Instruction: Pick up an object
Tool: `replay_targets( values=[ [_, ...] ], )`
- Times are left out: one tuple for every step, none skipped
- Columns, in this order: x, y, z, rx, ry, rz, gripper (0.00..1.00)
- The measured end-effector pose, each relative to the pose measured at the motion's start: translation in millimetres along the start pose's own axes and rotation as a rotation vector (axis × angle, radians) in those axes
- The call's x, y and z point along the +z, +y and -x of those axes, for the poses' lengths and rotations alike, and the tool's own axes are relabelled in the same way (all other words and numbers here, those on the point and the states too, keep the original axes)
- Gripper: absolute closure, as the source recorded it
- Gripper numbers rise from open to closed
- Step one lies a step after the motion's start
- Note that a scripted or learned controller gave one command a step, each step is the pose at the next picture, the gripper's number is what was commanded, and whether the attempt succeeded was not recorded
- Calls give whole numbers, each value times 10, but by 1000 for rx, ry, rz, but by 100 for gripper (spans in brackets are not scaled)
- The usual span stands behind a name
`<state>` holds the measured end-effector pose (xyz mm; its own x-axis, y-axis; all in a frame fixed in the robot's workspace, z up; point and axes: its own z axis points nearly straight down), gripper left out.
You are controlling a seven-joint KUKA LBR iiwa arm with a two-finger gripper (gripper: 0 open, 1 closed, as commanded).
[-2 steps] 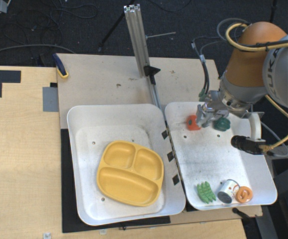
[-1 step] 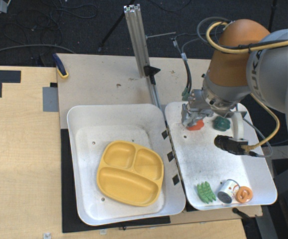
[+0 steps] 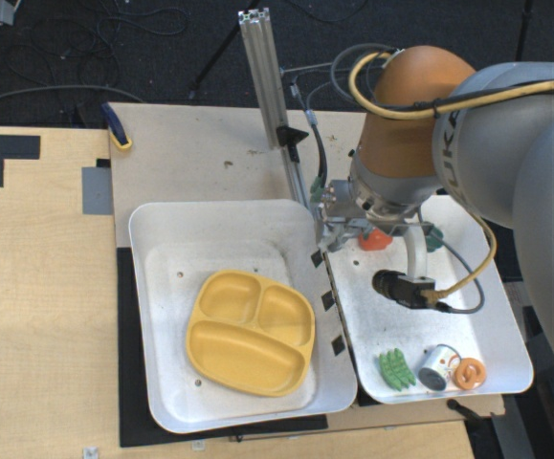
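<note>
The claw [image 3: 345, 226] hangs low over the far left corner of the right bin [image 3: 372, 333], and I cannot tell whether it is apart or together. A small red object [image 3: 376, 241] lies just beside it, with a teal object [image 3: 434, 238] a little farther right. At the bin's near edge sit a green toy [image 3: 394, 369], a silver can [image 3: 435, 367] and an orange ring [image 3: 469, 374]. The left bin [image 3: 162, 256] holds a yellow divided plate [image 3: 251, 331].
</note>
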<state>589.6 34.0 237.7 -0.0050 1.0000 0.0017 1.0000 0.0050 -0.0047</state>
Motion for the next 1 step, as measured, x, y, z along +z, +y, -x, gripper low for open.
replay_targets(
  values=[
    [-67, 35, -508, -1, 0, 3, 100]
  ],
)
